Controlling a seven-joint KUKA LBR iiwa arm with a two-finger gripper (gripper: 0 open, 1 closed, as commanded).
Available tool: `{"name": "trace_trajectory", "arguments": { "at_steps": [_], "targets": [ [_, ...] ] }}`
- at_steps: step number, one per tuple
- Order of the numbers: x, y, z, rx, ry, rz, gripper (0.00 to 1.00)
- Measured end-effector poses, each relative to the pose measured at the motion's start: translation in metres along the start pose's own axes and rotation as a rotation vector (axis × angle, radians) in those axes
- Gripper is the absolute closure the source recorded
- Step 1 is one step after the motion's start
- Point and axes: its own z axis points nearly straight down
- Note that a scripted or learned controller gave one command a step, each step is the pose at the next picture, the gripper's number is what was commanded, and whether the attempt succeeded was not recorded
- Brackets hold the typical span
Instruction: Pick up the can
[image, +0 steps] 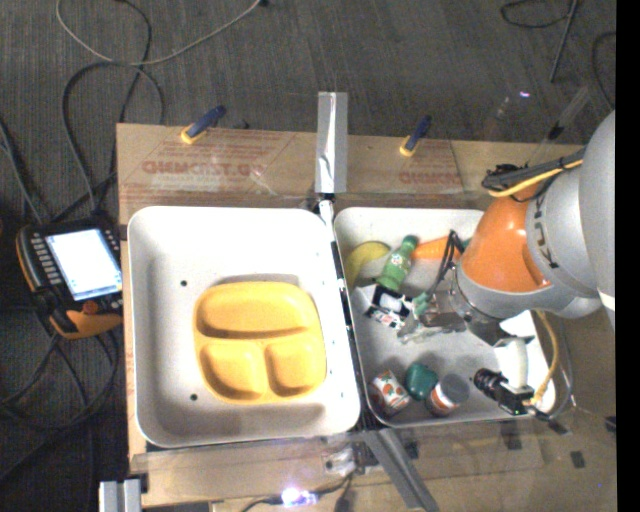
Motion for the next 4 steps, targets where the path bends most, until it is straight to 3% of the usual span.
{"name": "trace_trajectory", "arguments": {
  "at_steps": [1, 2, 3, 4],
  "targets": [
    [0.037, 0.056, -0.084, 0.011, -0.004, 0.3, 1.0],
    [0.099, 0.061, -0.083, 0.012, -0.007, 0.666, 1.0],
    [0.007, 0.032, -0.177, 0.011, -0.006, 0.694, 1.0],
    [-0.052, -0.023, -0.143, 0.013, -0.004, 0.508, 1.0]
  ]
}}
